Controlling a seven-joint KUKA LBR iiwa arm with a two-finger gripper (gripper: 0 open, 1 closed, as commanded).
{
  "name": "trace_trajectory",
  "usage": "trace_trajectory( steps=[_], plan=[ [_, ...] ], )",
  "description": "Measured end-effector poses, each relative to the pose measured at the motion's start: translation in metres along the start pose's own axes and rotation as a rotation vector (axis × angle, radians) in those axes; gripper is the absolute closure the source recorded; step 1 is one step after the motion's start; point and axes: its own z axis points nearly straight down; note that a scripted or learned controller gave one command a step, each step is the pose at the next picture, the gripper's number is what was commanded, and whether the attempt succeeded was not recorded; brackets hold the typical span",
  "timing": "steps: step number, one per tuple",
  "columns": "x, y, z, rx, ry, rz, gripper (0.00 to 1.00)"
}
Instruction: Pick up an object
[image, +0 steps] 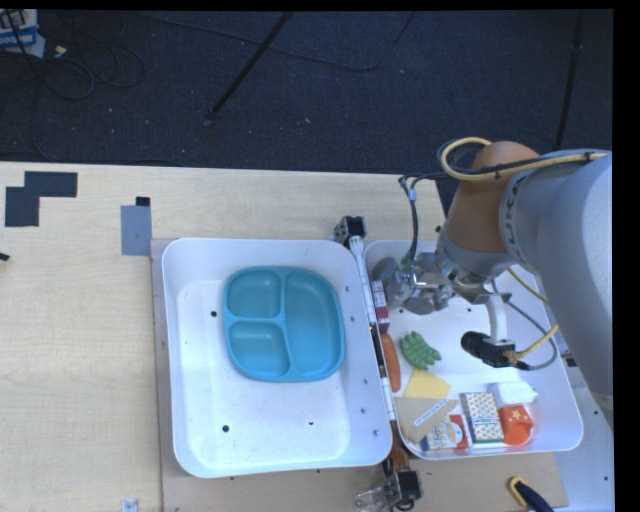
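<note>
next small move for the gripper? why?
Probably lower the gripper toward the green toy just below it in the right bin. The gripper sits near the bin's upper left, above the items, and the green toy lies nearest, apart from the yellow wedge.

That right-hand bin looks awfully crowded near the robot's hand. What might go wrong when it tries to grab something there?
Two risks, I'd guess. The green toy, yellow wedge and orange carrot lie close together, so the gripper could nudge or pinch the wrong one. The carrot also lies hard against the right bin's wall, leaving little room for a finger.
</note>
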Motion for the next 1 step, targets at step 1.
trace_trajectory(
  steps=[1],
  plan=[
    [0.0025, -0.0547, -0.0016, -0.005, -0.001, 0.004, 0.0]
  ],
)
